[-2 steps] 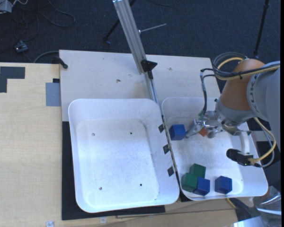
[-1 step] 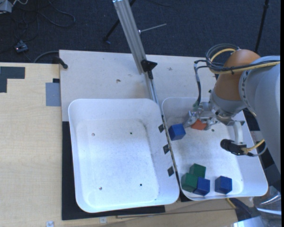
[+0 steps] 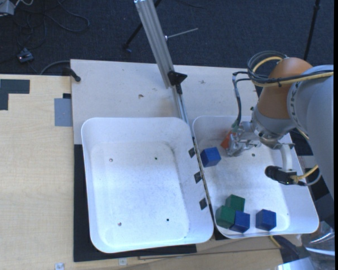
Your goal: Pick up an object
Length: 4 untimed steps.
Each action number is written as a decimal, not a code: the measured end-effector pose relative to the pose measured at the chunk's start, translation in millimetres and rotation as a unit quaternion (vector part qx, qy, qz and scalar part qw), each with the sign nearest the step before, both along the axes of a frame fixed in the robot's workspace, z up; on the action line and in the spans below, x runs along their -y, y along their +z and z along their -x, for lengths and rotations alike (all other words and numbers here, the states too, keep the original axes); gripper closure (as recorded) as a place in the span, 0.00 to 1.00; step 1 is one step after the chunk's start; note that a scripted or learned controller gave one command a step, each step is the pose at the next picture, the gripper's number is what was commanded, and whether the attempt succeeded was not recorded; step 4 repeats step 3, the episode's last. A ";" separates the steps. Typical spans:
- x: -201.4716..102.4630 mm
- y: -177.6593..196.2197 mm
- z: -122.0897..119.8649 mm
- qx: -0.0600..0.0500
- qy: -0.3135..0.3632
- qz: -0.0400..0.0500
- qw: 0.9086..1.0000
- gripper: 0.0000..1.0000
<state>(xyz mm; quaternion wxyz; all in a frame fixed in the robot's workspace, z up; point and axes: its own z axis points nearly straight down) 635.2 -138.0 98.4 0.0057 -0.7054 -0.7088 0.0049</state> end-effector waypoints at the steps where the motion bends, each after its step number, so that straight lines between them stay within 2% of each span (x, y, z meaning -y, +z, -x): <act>1: -0.6 1.3 -2.3 0.004 0.001 0.001 1.000 0.00; 2: -35.6 -7.8 -27.0 0.008 -0.001 0.001 1.000 0.00; 3: -34.3 1.4 -25.4 0.005 0.000 0.001 1.000 1.00; 4: -34.3 1.4 -25.4 0.005 0.000 0.001 1.000 1.00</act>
